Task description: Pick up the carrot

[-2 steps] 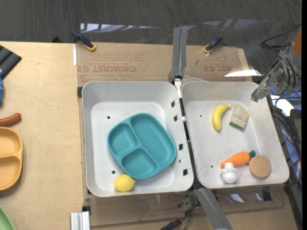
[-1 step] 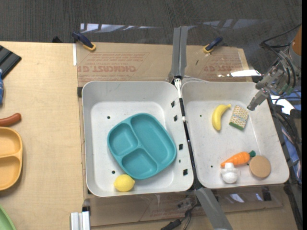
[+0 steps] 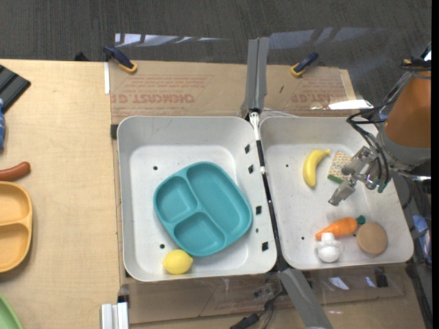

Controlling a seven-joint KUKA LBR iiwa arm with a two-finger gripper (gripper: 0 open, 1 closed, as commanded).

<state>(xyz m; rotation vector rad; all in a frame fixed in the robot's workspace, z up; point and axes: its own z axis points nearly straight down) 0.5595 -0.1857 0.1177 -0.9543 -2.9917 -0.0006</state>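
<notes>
1. Reaching in from the right edge of the counter, the grey arm with its orange band hangs over the right-hand bin.
2. Its jaws sit above the bin's upper right part; whether they are released or clenched cannot be told from this view, and nothing shows between them.
3. The carrot, orange with a green top, lies on the floor of the right-hand bin near its front edge, green end pointing toward the bin's right wall.
4. A small white object lies just in front of the carrot's thin end, touching or nearly touching it.
5. A round tan object sits just beside the carrot's green top, in the bin's front right corner.
6. A banana lies toward the bin's back, with a pale speckled sponge-like piece just to its right, close to the jaws.
7. The left-hand bin carries a teal divided plate in its middle and a lemon near its front edge.
</notes>
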